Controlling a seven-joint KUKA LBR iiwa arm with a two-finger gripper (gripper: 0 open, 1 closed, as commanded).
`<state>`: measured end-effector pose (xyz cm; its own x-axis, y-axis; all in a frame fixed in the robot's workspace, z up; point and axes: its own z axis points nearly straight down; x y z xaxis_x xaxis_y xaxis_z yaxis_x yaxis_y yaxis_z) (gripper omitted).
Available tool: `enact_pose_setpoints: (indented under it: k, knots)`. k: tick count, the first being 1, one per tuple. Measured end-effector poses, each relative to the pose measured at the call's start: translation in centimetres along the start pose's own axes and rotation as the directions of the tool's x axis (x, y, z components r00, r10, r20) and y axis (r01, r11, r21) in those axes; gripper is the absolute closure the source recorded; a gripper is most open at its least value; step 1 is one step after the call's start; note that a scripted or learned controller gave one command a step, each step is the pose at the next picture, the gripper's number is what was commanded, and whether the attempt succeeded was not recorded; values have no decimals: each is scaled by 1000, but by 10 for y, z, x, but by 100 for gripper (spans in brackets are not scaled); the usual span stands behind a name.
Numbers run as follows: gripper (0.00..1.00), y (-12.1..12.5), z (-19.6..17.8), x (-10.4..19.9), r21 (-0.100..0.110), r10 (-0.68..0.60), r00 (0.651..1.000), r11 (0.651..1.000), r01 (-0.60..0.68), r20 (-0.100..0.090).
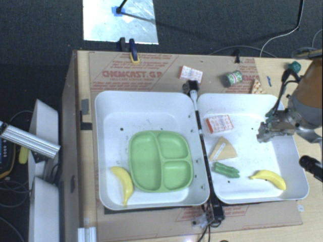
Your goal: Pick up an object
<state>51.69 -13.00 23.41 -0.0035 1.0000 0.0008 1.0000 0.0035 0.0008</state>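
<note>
A brown bench board (151,72) on dark carpet bears two white bins. The left bin (108,115) holds a green divided plate (160,161) with a banana (123,183) touching its lower left edge. In the right bin (252,193), a red-and-white packet (218,123), cheese wedge (223,149), green pod (225,169) and second banana (269,178) lie left and low (upper right floor bare). The gripper (266,133) hangs above that bin's right edge, grasping nothing; its opening cannot be told.

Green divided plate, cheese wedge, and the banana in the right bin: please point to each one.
green divided plate (161,161), camera view, centre divider.
cheese wedge (223,149), camera view, middle of wedge.
banana in the right bin (268,178), camera view, mid-body.
</note>
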Motion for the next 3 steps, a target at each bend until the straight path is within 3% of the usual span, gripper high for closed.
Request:
enact_pose_setpoints:
  k: [1,2,3]
  knots:
    - [100,-9,-12,55,-1,-1,1000,1000,1,0]
    - [100,37,-32,-21,-2,2,1000,1000,-2,3]
    - [100,17,9,43,0,0,1000,1000,0,0]
